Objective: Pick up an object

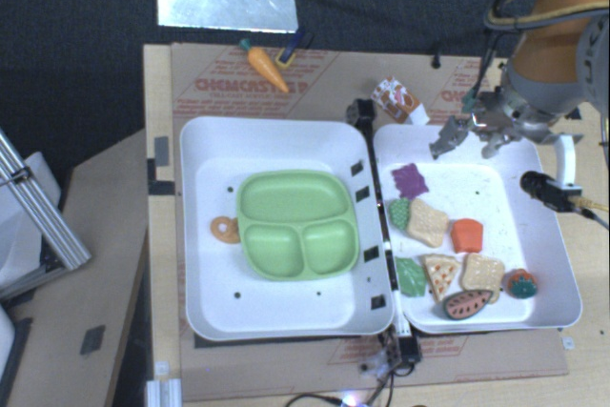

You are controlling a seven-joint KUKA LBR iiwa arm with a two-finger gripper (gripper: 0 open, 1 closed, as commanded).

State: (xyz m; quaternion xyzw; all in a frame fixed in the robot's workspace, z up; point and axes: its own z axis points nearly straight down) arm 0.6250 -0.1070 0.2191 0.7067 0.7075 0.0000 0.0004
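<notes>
The gripper hangs open and holds nothing above the far edge of the right bin. Toy food fills that bin's near half: a purple piece, bread, an orange block, and a pizza slice. A green tray sits in the left bin.

Red print reading CHEMCAST runs across the cardboard sheet under the bins, clearest by the far edge behind the left bin. More red lettering shows further right and along the near edge, too small to read.
</notes>
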